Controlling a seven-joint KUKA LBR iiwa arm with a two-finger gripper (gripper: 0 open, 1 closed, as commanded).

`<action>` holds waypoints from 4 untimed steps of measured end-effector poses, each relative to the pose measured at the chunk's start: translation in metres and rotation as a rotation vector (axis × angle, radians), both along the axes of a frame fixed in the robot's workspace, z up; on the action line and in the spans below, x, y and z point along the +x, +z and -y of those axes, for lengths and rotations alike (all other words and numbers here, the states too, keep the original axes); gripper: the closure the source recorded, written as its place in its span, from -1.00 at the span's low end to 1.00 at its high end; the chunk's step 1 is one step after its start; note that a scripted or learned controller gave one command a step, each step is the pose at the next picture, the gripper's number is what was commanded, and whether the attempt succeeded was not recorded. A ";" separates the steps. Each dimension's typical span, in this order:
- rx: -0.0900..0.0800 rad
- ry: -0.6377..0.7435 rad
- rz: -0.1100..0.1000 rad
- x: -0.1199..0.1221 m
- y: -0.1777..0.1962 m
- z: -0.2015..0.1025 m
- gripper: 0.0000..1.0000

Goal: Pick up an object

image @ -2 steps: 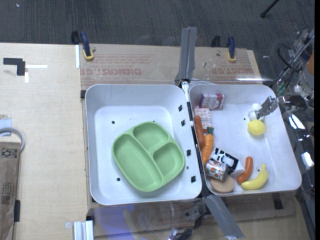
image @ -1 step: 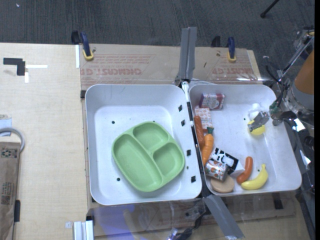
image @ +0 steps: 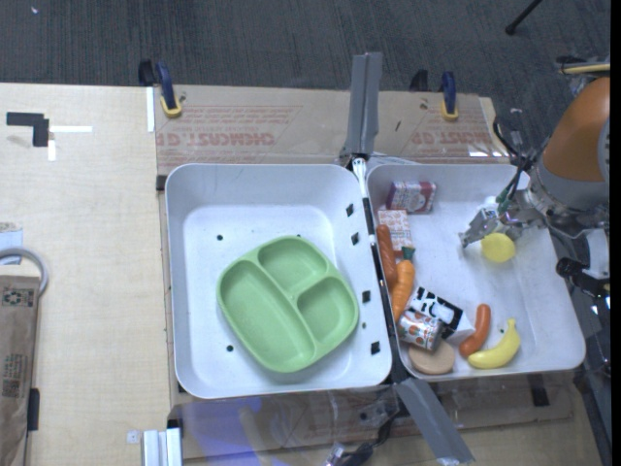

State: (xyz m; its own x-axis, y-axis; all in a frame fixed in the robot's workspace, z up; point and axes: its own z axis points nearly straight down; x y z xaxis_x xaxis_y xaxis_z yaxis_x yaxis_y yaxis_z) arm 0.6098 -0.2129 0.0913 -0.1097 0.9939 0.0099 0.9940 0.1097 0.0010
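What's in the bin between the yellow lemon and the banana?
Mostly bare white bin floor, seen in the camera view. The lemon sits up by the claw; the banana lies lower, with a sausage just beside it.

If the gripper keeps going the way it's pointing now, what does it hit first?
Probably the round yellow lemon-like fruit: the two-finger gripper sits right beside it over the right white bin. Depth is unclear; it could land on the floor alongside.

The arm (image: 582, 149) runs off the right edge, so most of it is cut away. Its gripper (image: 482, 229) is too small to read the jaws. A brown paper bag (image: 17, 343) at the bench's left edge is cropped. The can (image: 420, 331) label is unreadable.
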 end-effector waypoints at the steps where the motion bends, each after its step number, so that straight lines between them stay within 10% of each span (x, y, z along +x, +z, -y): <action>1: -0.011 -0.110 0.000 0.007 0.079 0.009 -1.00; 2: 0.002 -0.084 -0.005 -0.022 -0.001 -0.001 -1.00; 3: -0.009 -0.091 -0.002 -0.024 0.009 0.007 1.00; 4: -0.011 -0.108 -0.001 -0.036 0.134 -0.028 1.00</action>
